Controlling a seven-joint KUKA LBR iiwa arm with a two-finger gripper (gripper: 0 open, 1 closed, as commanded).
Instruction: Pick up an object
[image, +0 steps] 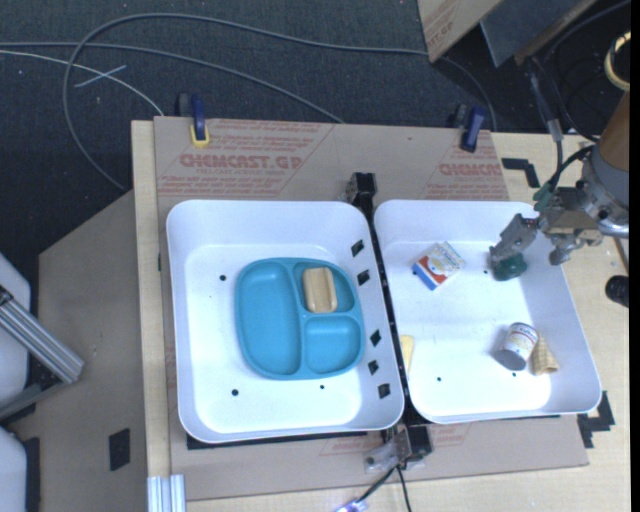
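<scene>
My gripper hangs over the upper right part of the right bin, with its two fingers spread apart; it is open and nothing sits between them. A small dark green object lies on the bin floor just below the left finger. To its left rests a small white packet with red and blue print. Nearer the front right are a small grey can on its side and a tan cone touching it.
The left bin holds a blue divided plate with a tan bread-like piece in its upper right section. A yellow sliver lies by the divider between the bins. Clamps and cables line the far bench edge.
</scene>
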